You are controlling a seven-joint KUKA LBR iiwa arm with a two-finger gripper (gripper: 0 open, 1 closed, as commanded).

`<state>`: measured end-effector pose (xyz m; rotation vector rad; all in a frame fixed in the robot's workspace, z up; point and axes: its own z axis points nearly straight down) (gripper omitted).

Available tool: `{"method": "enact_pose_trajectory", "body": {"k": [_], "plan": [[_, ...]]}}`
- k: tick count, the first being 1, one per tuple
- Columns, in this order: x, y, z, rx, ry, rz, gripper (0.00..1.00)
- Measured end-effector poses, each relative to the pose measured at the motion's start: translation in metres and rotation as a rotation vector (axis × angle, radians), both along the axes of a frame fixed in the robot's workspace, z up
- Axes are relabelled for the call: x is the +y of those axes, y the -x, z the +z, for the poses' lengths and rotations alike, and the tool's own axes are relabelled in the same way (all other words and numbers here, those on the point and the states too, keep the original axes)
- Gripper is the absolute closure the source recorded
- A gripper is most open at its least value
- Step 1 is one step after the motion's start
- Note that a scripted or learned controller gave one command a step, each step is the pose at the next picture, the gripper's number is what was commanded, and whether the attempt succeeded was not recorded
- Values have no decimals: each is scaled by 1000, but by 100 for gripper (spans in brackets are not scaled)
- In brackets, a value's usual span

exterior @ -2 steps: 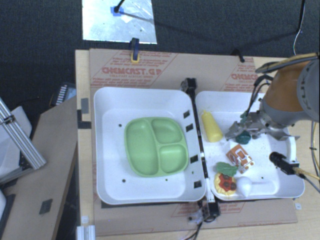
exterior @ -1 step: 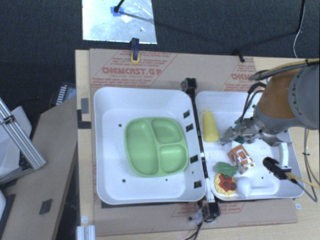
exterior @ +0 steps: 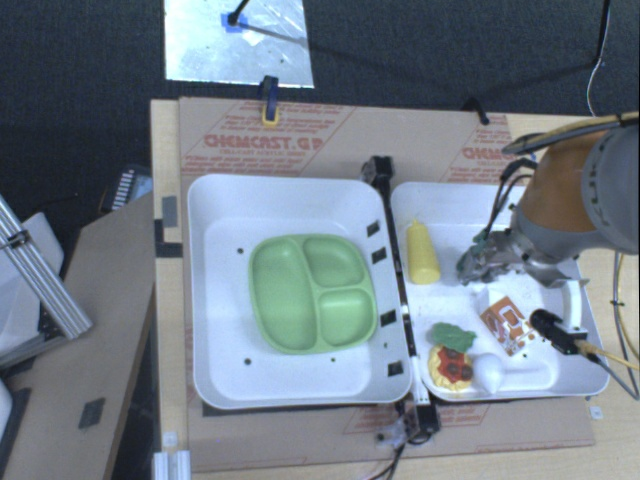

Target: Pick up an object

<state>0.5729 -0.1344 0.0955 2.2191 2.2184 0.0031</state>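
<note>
My gripper [exterior: 478, 265] hangs low over the middle of the right bin [exterior: 450, 200]; the arm comes in from the right. Just left of it a yellow bottle [exterior: 422, 252] lies lengthwise near the bin's left wall, a small gap apart. Toward the front, below the gripper, lies an orange and white packet [exterior: 503, 323]. At the bin's front left are a green leafy piece [exterior: 452, 336], a yellow disc with red on top [exterior: 450, 368] and a white rounded object [exterior: 488, 371]. The gripper's tip is dark and blurred.
The left bin [exterior: 215, 268] holds a green divided plate [exterior: 310, 293] in its middle. A black divider with clips [exterior: 392, 268] runs between the two bins. The bins rest on cardboard [exterior: 330, 133]. A metal rail [exterior: 40, 278] stands at the far left.
</note>
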Motion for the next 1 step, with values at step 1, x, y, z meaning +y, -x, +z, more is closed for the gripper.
{"method": "enact_pose_trajectory", "body": {"k": [1], "plan": [[-8,-7,49,-1,0,1,100]]}}
